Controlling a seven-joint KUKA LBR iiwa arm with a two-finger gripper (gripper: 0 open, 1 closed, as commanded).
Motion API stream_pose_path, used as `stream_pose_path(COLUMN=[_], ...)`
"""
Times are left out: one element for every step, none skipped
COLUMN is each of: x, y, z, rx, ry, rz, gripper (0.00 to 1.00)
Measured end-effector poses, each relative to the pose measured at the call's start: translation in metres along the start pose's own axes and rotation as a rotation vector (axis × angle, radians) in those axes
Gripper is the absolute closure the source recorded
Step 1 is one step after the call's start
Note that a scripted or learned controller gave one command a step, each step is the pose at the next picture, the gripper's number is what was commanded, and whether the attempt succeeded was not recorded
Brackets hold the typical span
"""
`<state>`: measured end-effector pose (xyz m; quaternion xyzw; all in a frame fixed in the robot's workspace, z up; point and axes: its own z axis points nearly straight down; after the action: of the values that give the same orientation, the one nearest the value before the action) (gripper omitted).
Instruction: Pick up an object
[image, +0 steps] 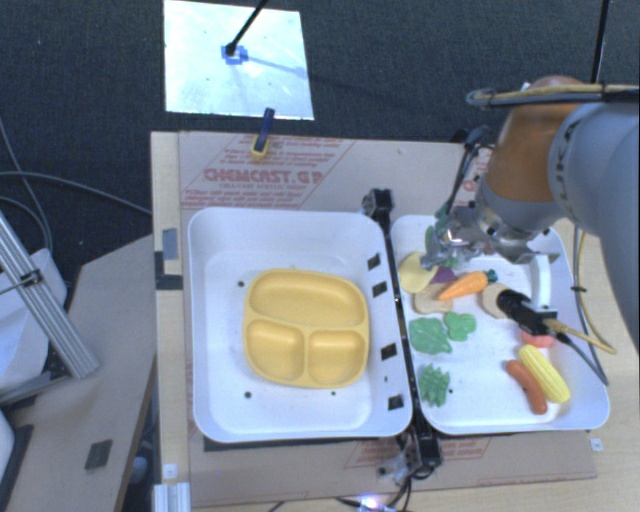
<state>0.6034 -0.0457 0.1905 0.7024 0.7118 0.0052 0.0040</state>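
Camera view had me looking down on both bins, so here's where the run stood. The left bin (210, 300) held just the yellow divided plate (305, 328), and the arm wasn't anywhere near it. All the action was in the right bin (590, 405). The gripper (447, 252) sat low in its upper-left corner, right over a little pile of toy food: a yellow slice (412, 270), a purple piece (446, 270) and the orange carrot (463, 287).

I honestly couldn't tell if it was open or closed, since the wrist hid that bit, and I saw nothing clearly held. My read was that it was at the reach-and-grasp step, with no pick made yet. The next move called for a clean close on one item, probably the purple piece or the carrot, without dragging the neighbours along. After that, a straight lift clear of the bin wall. The green leaves (431, 336) lay just below that pile. The corn (544, 372) and the sausage (526, 386) lay further right, well apart from the gripper and less crowded.

As for the surroundings, a metal frame rail (35, 295) ran along the far left beside the grey bench (110, 330). A cardboard sheet (300, 170) with red lettering lay under both bins, with a blue-and-yellow marker (263, 134) on its top edge. Behind that, a shiny square panel (240, 60) sat on dark carpet (80, 80).
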Motion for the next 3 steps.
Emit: stream_pose_path(x=[-0.082, -0.079, -0.063], y=[-0.062, -0.059, 0.007], z=[0.107, 0.103, 0.104], rx=[0.011, 0.006, 0.007], ry=[-0.003, -0.005, -0.002], rz=[0.02, 0.013, 0.005], gripper=[1.0, 0.0, 0.0])
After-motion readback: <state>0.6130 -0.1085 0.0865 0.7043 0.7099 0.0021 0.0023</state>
